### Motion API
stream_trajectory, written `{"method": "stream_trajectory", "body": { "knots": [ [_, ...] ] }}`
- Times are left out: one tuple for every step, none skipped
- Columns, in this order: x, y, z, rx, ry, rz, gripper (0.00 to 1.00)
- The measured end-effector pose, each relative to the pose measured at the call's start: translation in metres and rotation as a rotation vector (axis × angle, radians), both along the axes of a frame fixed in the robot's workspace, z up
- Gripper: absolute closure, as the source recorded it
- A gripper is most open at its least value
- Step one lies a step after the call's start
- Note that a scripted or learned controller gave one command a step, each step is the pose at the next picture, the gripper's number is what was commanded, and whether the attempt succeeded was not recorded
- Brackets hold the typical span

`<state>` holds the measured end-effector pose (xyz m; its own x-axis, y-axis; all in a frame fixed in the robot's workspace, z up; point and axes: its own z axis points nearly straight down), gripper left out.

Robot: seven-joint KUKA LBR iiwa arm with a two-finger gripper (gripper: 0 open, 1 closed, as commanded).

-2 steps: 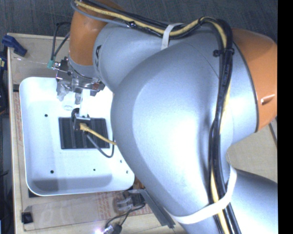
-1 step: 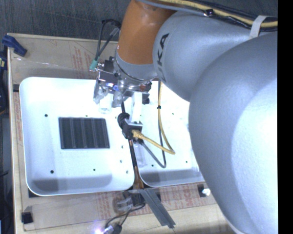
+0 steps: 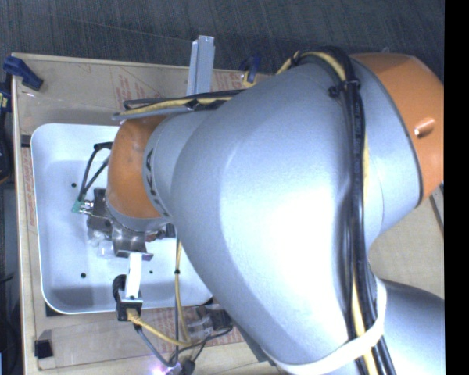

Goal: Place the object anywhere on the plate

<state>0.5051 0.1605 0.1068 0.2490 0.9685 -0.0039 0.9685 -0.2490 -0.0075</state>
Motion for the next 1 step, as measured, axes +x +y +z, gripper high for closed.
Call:
{"method": "stream_trajectory", "body": {
  "knots": [
    [-0.0287,-0.0776,0.135,0.002,-0.005,0.188,1.0]
  ]
}}
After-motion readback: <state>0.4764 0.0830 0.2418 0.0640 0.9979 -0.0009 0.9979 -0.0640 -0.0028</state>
